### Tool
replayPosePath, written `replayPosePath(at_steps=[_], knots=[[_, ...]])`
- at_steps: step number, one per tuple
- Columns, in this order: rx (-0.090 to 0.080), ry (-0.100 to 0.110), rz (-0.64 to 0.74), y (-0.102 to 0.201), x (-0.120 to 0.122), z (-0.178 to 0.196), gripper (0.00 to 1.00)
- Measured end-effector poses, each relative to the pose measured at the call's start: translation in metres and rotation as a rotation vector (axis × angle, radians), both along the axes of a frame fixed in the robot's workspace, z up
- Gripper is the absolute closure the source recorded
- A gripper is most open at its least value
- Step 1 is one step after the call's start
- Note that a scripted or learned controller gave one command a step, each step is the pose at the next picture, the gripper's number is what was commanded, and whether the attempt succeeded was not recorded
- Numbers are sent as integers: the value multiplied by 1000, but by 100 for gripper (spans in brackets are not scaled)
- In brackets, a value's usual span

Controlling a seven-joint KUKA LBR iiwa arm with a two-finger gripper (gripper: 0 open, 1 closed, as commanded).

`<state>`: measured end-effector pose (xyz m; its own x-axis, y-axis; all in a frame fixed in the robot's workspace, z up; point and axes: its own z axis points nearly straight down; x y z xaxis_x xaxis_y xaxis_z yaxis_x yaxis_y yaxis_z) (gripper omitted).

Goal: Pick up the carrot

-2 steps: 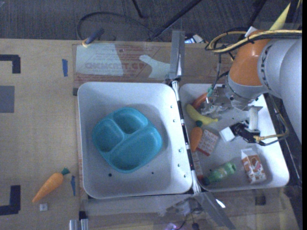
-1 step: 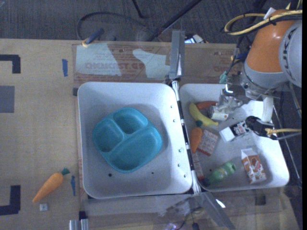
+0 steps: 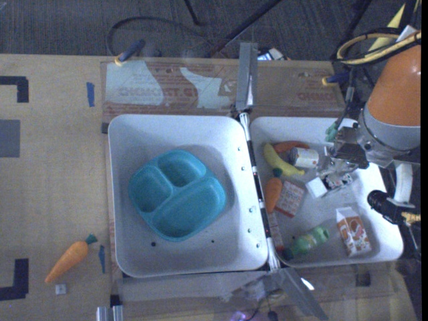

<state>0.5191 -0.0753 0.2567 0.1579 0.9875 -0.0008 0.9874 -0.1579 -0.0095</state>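
We see two carrots: one [image 3: 67, 261] on the worktop [image 3: 53, 179] at lower left of the frame, outside the bins, another [image 3: 273, 192] at the right bin's [image 3: 394, 246] left wall beside a banana [image 3: 279, 161]. Our tool [image 3: 338, 172] hovers at centre right; we cannot tell its state. We risk grabbing neighbouring clutter, or chasing the wrong carrot

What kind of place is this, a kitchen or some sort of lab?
Most likely a robot lab, not a kitchen: a KUKA arm reaches over two white bins on a cardboard-topped bench, toy food like a banana fills one, and cables trail on the carpet behind.
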Motion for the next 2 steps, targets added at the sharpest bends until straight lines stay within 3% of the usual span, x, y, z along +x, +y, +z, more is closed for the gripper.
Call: replayPosePath(at_steps=[1,2], knots=[[-1,-3,108,-10,109,-15,100],[-4,-4,-190,-44,99,42,100]])
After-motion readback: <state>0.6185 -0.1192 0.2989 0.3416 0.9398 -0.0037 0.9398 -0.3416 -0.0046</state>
